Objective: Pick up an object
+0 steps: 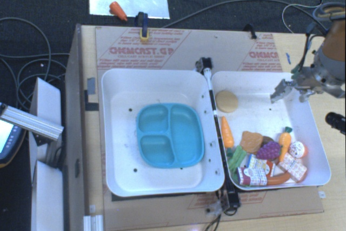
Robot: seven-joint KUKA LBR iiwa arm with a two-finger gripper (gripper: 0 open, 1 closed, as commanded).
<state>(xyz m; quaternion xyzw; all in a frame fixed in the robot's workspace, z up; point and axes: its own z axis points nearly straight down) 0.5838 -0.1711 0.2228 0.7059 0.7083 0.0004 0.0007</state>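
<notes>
My gripper (292, 93) hangs over the far right part of the right bin (254, 79), open, with nothing between its fingers. A tan round bun (226, 100) lies alone at that bin's far left, well left of the gripper. An orange carrot (227, 132) lies along the left wall. Piled at the near end are a brown cookie (251, 141), purple grapes (268, 150), a green vegetable (236, 158), a second carrot (285, 141), red-and-white cartons (254, 175) and a sausage (275, 179).
The left bin (124, 94) holds a blue divided plate (170, 135). A black clamp (205, 65) sits where the bins meet at the back. Beyond the bench lie a sheet with an orange object (117, 9) and a yellow-black clamp (143, 27). Cables trail above.
</notes>
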